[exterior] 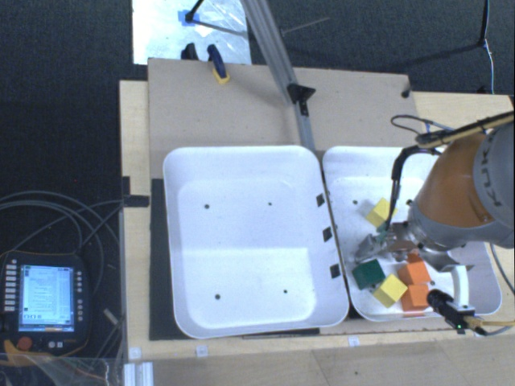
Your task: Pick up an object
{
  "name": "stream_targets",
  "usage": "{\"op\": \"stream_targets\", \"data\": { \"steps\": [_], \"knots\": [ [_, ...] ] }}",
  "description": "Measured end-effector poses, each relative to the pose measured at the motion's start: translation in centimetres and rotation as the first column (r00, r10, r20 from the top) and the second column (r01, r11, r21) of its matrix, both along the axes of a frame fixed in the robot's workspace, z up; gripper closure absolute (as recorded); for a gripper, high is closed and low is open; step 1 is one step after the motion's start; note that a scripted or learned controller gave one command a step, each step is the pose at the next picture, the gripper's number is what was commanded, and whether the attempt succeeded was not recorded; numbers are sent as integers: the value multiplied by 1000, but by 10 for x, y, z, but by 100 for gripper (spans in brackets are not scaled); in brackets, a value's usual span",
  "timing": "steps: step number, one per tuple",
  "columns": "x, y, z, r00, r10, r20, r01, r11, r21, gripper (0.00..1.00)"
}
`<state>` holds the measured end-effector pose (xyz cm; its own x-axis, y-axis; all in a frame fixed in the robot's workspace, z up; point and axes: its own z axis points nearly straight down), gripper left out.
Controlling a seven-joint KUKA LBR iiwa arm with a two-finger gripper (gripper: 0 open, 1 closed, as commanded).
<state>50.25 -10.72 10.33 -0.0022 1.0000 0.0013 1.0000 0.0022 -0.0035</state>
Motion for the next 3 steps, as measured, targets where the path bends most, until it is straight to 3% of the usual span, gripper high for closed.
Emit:
{"op": "stream_targets", "data": {
  "steps": [1, 3],
  "knots": [
    [2, -1, 13, 1000, 1, 7, -1, 1000, -1, 100],
    [7, -1, 110, 1000, 3, 12, -3, 1000, -3, 100]
  ]
}}
